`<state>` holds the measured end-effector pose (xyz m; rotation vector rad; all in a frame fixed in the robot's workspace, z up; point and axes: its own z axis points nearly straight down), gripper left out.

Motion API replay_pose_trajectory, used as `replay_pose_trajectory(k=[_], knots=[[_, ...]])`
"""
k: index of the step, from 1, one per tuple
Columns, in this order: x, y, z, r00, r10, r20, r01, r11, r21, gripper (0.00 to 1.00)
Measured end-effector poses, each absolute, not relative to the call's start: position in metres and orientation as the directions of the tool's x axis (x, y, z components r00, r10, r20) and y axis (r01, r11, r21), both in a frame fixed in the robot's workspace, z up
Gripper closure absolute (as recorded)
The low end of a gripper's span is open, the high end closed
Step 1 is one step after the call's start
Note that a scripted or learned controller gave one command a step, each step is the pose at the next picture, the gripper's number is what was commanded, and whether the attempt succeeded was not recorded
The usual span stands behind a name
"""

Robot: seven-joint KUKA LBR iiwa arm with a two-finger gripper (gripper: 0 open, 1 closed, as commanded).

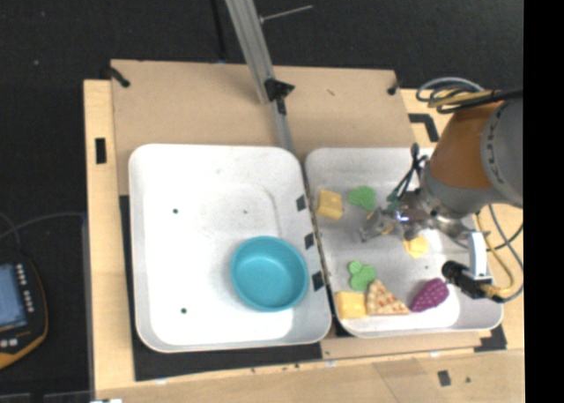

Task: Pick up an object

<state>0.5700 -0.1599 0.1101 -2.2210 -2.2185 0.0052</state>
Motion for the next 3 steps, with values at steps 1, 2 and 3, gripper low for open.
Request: replay_pose_trajectory(k=[1, 2, 3], knots=[[0.572, -0.161, 0.123, 0.007, 1.0, 0.0, 1.0, -0.007, 0.004, 1.0], [0.578, -0.16, 0.168, -0.003, 1.0, -0.001, 1.0, 0.003, 0.006, 1.0], [0.576, -0.17, 0.217, 0.0, 1.0, -0.002, 1.0, 0.0, 0.007, 1.0]])
